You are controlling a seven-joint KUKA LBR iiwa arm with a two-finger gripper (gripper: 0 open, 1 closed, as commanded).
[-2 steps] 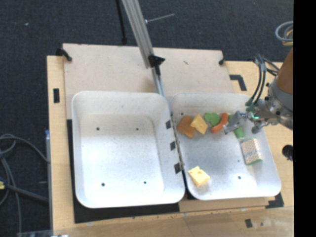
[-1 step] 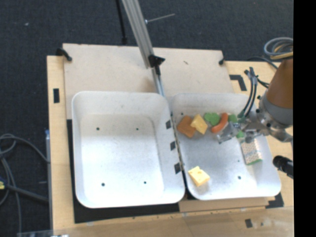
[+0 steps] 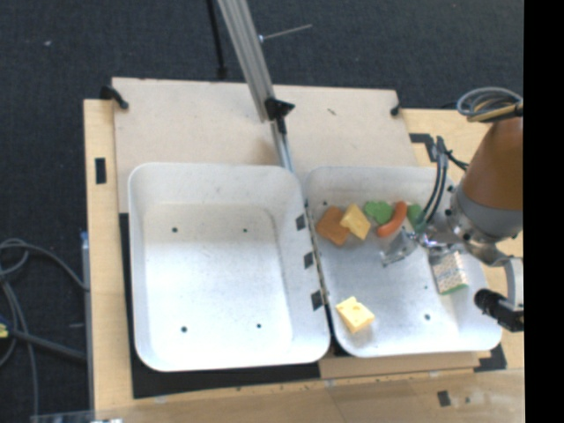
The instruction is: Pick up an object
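Where the right bin (image 3: 370,349) holds toys, the fingers (image 3: 397,249) hover mid-floor.

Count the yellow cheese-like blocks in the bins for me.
2. One yellow block sits in the cluster at the right bin's far side; the other lies alone near its front-left corner. More may hide under the arm.

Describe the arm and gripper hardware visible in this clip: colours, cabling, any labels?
The arm has a broad orange band above a grey wrist section. Black cables run down its left side toward the metallic grey gripper. A small speckled white label or tag sits below the wrist; its print is unreadable.
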